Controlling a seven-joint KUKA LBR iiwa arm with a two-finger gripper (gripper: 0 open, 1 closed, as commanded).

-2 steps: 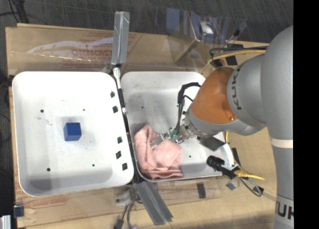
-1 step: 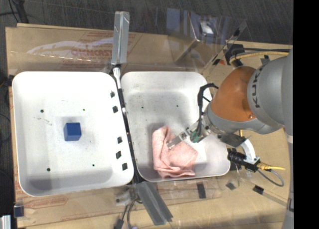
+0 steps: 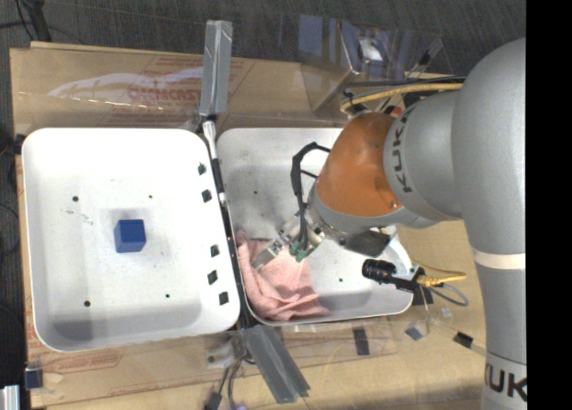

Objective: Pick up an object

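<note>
Over the right bin (image 3: 268, 154), jaws (image 3: 290, 252), grip unreadable, meet one pink cloth (image 3: 277, 288); one blue cube (image 3: 130, 235) sits left.

Right bin's (image 3: 268, 154) far-right side — behind the arm (image 3: 420, 167); fingers' state indiscernible.

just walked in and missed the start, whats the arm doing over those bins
A grey KUKA arm reaches in from the right, over the right bin. Its gripper is down at the upper edge of a crumpled pink cloth lying in that bin's lower left corner. Whether it has actually caught the cloth cannot be told from this angle. A small blue cube sits alone in the left bin, untouched.
</note>
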